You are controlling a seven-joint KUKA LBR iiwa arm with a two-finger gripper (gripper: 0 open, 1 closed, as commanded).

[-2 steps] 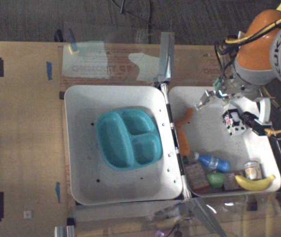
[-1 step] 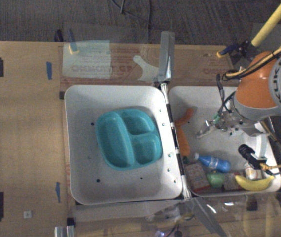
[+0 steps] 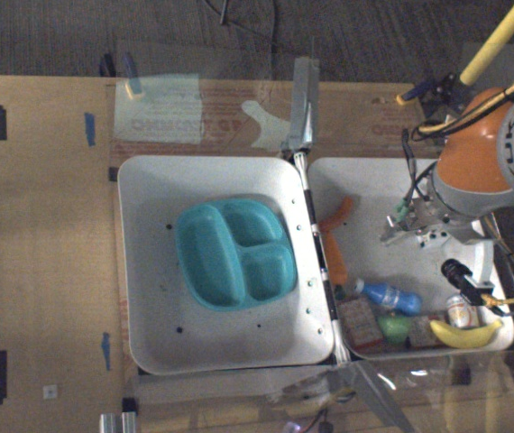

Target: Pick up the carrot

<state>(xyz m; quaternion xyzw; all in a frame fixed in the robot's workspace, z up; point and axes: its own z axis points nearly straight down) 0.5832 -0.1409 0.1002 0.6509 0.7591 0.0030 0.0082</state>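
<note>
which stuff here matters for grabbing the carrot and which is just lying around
For the job:
carrot, against the right bin's left wall
end effector, over the right bin

Lying about:
teal tray in the left bin
blue bottle
banana
green item
brown block

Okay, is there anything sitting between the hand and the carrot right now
Nothing visible does. The hand is over bare floor of the right bin, and the carrot lies to its left along the bin's left wall. The blue bottle sits nearer the camera, off that line.
</note>
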